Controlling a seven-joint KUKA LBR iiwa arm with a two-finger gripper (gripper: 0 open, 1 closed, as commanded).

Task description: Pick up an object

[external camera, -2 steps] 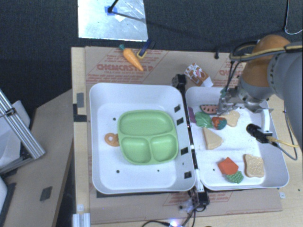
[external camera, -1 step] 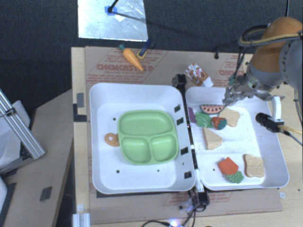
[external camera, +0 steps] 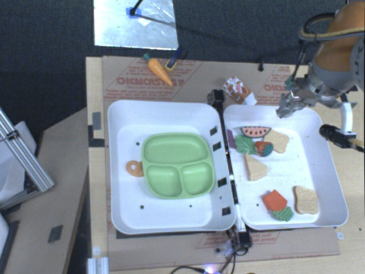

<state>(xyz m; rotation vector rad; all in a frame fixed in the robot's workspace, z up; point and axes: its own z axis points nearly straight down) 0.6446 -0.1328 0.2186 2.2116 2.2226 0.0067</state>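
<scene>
My gripper [external camera: 287, 108] hangs over the far right corner of the right bin [external camera: 328, 170], above its rim and clear of the toys. In that bin lie a watermelon slice [external camera: 255, 132], a green leafy piece [external camera: 245, 145] with a red-orange piece [external camera: 263, 148] beside it, a bread slice [external camera: 278, 141], a pale cheese wedge [external camera: 255, 168], an orange-red block [external camera: 275, 200] on a green piece [external camera: 282, 213], and a toast slice [external camera: 306, 200]. Nothing shows between the fingers.
The left bin [external camera: 122, 153] holds a green divided plate [external camera: 175, 164] and a small pretzel [external camera: 134, 168]. Behind the bins on the cardboard lie a toy carrot [external camera: 159, 71] and a small packet [external camera: 238, 90]. A silver sheet [external camera: 134, 15] lies farther back.
</scene>
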